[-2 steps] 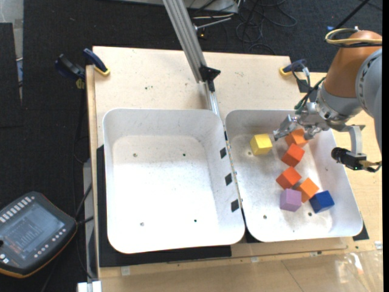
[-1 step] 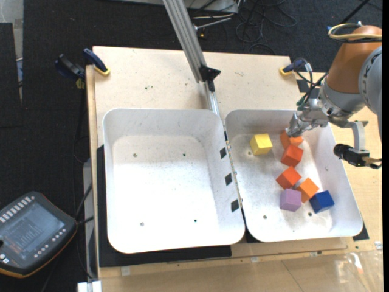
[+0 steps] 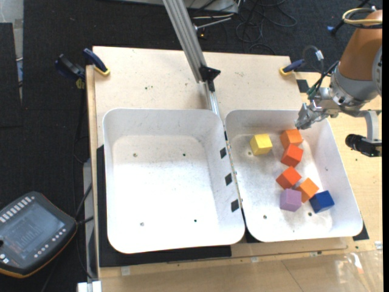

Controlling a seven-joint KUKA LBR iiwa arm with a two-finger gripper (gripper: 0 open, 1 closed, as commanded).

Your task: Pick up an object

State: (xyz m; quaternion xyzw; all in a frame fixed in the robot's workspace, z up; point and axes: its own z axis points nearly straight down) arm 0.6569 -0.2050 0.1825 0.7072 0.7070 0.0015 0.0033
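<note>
Camera view, looking down at a slant: the jaws point(image 3: 302, 124) hung low over the back edge of the right bin point(image 3: 340, 163), tapering to a dark tip, and I could not tell whether they were spread or pressed together. Nothing showed between them. Just beside that tip, toward the front, sat an orange cube point(image 3: 291, 137), with a second, redder orange cube point(image 3: 292, 155) touching it on the near side. A yellow cube point(image 3: 262, 143) lay to their left, apart from them. Nearer the front of the same bin was a tight cluster: another orange-red cube point(image 3: 289, 177), a lighter orange cube point(image 3: 308, 188), a purple cube point(image 3: 290, 199) and a blue cube point(image 3: 321, 201). The grey arm with its orange band point(image 3: 362, 47) came in from the right, cables looping around the wrist. The left bin point(image 3: 121, 132) lay alongside, the two rims meeting at the middle. Both rested on a pale table point(image 3: 152, 78), with a slanted metal rail point(image 3: 185, 32) running in from the back.
</note>
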